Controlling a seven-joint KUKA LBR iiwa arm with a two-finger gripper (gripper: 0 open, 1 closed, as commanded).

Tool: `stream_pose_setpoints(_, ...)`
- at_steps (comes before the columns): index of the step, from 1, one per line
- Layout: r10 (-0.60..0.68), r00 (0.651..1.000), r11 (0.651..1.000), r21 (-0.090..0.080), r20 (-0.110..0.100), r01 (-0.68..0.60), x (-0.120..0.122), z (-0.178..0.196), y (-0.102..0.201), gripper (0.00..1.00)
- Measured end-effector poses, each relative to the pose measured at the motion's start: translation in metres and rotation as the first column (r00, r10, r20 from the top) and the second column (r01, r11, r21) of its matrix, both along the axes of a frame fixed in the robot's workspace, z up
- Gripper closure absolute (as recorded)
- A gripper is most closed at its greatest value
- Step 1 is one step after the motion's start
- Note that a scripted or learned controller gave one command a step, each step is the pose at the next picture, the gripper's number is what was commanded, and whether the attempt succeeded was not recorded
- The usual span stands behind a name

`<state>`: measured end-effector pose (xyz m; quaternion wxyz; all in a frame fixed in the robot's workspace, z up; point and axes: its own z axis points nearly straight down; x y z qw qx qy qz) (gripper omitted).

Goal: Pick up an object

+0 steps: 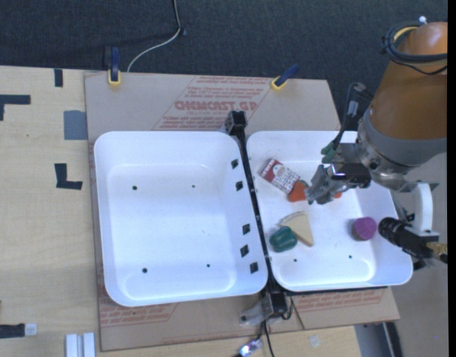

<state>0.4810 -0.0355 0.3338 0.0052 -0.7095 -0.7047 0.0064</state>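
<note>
We log gripper [322,190] centre-right over orange lump [297,193] | beige wedge [300,227], purple cylinder [364,228] | grip unreadable.

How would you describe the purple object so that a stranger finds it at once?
Look at the right bin, the one the arm reaches into. The purple object lies alone near that bin's right wall, apart from the others. It is the only purple, rounded piece.

Left bin [116,222] floor open, right bin [391,274] crowded mid-floor by packet [278,175], wedge [300,227], green piece [283,239]
</note>
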Motion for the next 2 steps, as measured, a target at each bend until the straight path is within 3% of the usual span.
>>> stream_pose_setpoints(1, 0.014, 1.0, 1.0, 0.002, 0.022, -0.014, 0.004, 0.095, 0.055, 1.0)
stream_pose_setpoints(2, 0.011, 1.0, 1.0, 0.0, 0.011, -0.011, 0.003, 0.077, 0.091, 1.0)
